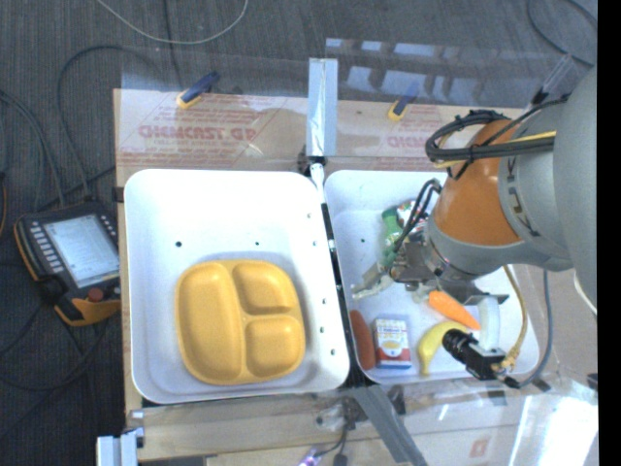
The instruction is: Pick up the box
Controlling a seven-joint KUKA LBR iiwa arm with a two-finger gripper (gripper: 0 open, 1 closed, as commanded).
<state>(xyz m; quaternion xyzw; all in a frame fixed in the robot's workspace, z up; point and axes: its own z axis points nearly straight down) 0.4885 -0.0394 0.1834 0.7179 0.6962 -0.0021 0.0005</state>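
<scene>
Mustard-yellow three-compartment plastic plate point(240, 318), plain white shallow bin point(194, 212), small white box point(392, 343) with orange print and blue lower edge, orange toy carrot point(452, 307), yellow toy banana point(434, 346), reddish-brown sausage point(362, 338)

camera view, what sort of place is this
Probably a robot lab or test cell: an arm reaching over white bins, a teach pendant beside them, and loose cables on the carpet.

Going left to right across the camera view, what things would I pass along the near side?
First a tablet on the floor, then yellow plate → sausage → box → banana.
</scene>
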